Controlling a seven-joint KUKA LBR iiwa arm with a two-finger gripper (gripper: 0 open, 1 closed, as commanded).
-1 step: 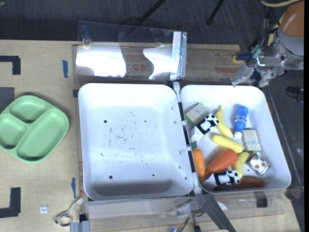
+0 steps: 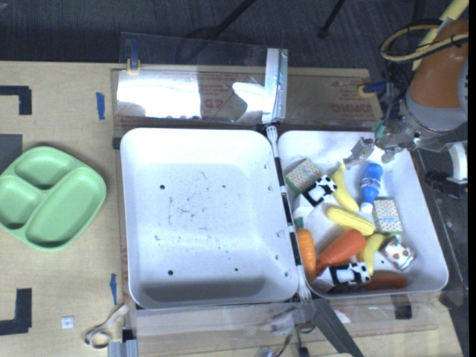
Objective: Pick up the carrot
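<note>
The carrot (image 2: 306, 250) is a slim orange piece with a green end. It lies along the left wall of the right bin (image 2: 430, 229), near the front. A thicker tapered orange piece (image 2: 341, 248) lies just to its right. My gripper (image 2: 374, 152) hangs at the bin's back right, above a blue bottle (image 2: 370, 182) and well away from the carrot. Its fingers look open with nothing between them.
The right bin also holds a yellow banana (image 2: 344, 190), a corn cob (image 2: 349, 218), a black-and-white piece (image 2: 320, 190), two speckled blocks, a red sausage (image 2: 381, 280) and a small spotted cube. The left bin (image 2: 201, 207) adjoins it. A green divided plate (image 2: 48, 197) sits far left.
</note>
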